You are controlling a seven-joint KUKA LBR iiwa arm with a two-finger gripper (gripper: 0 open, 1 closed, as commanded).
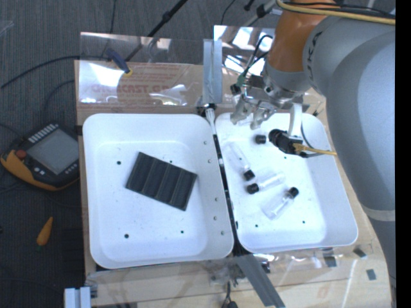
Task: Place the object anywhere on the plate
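The gripper (252, 115) hung with fingers apart, holding nothing. Clear vials (280, 202) lay scattered below it, the dark ridged plate (160, 181) well off leftward; a slick vial could easily roll away.

Gripper (252, 115) points down — fingers slightly apart, nothing between

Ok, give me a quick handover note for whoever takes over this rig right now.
Gripper: at the back of the right white bin; nothing visibly held.
Things: three clear plastic vials with black caps and one loose black cap lie in the right bin; the dark ribbed rectangular plate lies in the left white bin.
Done: nothing on the plate.
Left: pick a vial, set it on the plate.
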